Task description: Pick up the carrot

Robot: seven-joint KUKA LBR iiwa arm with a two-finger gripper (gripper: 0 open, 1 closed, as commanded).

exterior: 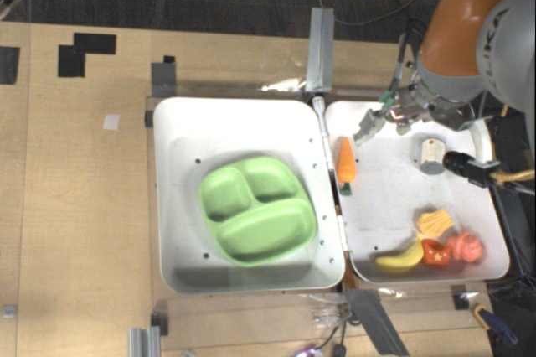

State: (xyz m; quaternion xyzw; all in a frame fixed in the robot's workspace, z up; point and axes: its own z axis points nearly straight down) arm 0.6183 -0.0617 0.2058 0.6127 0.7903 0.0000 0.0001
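I see the carrot (346,160) lying in the right bin (381,204), tight against that bin's left wall, just right of the divider between the two bins, its orange body pointing up-frame and its green end down-frame. Nothing lies on it. The gripper (368,126) sits up-right of the carrot, near the bin's upper left corner, apart from the carrot and not touching it. I cannot tell whether its fingers are spread or pressed together; they blur into the wrist hardware. The arm (473,28) fills the upper right of the frame, its orange band above the bin's top edge.

Elsewhere in the right bin, a small round grey-white object (431,154) rests toward the upper right. At the lower right I see a banana (400,259), a yellow ridged piece (434,222), a red piece (434,254) and a pink toy (466,247) clustered together, well apart from the carrot.

The left bin (180,179) holds a green divided plate (257,209) at its middle. The desk (75,221) stretches to the left.
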